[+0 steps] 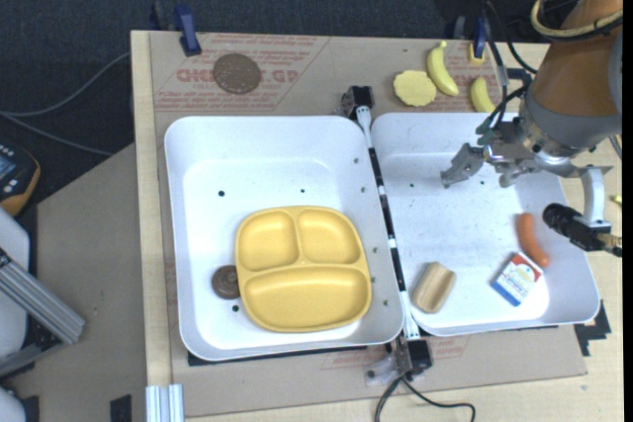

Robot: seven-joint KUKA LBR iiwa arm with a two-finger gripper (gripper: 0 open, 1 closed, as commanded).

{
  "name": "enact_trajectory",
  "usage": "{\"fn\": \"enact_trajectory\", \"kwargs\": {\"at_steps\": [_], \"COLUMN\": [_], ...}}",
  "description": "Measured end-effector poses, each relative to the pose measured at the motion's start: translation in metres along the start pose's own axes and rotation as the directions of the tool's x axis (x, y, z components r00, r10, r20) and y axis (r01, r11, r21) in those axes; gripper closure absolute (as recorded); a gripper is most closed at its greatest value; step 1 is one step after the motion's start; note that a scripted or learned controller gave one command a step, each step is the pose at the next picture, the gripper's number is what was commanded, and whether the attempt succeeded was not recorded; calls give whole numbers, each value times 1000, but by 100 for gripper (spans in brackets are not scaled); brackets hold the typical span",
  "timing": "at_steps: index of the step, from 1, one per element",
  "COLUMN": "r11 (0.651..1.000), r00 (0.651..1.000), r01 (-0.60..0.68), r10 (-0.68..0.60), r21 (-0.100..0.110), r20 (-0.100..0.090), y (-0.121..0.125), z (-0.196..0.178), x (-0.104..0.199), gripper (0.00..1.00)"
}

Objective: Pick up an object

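Overhead slanted view of a bench (148, 212) bearing two shallow white bins side by side. The left bin (188, 163) contains a yellow divided plate (300, 267) with three compartments, lying flat in the near half of the bin; a small brown disc (226, 283) sits just beside the plate's left edge, partly tucked under it.

The right bin (415, 138) holds three loose objects along its near and right side: a tan cylindrical piece (433, 287) near the front-left corner, a small red, white and blue carton (517, 280) near the front-right, and an orange sausage-shaped item (532, 239) just beyond the carton, well apart from the tan piece.

The arm (579, 64) enters from the right, its orange band above the grey wrist. The gripper (488, 165) hangs over the far half of the right bin, its two fingers (460, 170) spread apart with nothing between them. It appears to be above the bin floor rather than touching it, though the slant of the view makes height hard to judge. It is well apart from all three objects in the bin.

Outside the bins, on the cardboard (297, 64) at the far edge, lie a brown round disc (237, 72), a yellow lumpy piece (415, 88) and two yellow bananas (442, 69).
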State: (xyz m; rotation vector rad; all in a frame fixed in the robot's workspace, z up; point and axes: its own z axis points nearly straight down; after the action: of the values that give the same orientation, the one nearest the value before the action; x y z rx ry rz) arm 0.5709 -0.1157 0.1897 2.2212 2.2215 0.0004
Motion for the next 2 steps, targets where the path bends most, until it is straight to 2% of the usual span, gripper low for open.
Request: {"fn": "enact_trajectory", "kwargs": {"at_steps": [1,2], "r11": [1000,1000], "r00": [1000,1000], "r01": [-6,-4], "r10": [6,4], "r21": [-1,-5], "r20": [4,5], "y": [-9,0], "z": [-1,-31], "x": [-61,-107], "gripper": [0,0]}}
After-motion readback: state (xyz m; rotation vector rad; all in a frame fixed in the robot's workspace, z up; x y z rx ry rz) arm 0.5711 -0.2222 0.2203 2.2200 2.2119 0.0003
